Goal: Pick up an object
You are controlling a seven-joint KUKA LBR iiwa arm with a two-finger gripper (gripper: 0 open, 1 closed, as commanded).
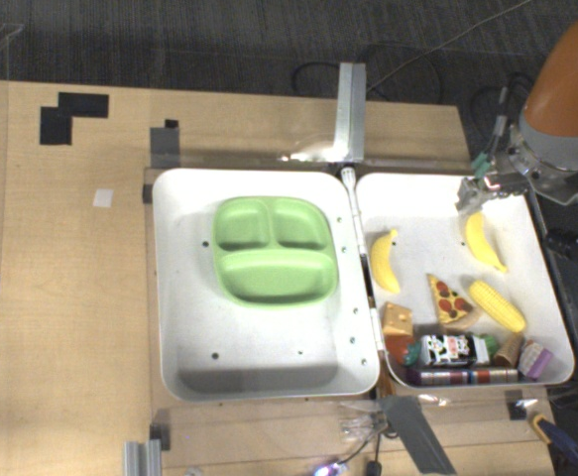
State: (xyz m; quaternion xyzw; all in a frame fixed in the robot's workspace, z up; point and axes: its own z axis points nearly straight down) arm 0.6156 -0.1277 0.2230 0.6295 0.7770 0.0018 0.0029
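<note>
The grey arm's end effector (475, 188) is hovering over the far right corner of the right-hand shallow white bin (422, 201); its opening cannot be told. Just below it a small yellow banana (483, 240) is lying, with a second yellow banana (384, 262) resting near the divider. A pizza slice toy (451, 300), a yellow corn cob (497, 305) and a dark bottle (454, 349) with an unreadable white label are crowding the near edge. A green divided plastic tray (272, 248) is sitting in the left bin on the wooden worktop (60, 266)

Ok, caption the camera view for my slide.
Gripper hovers above a yellow plastic banana in the right white bin; green divided plate sits in the left white bin.
</note>
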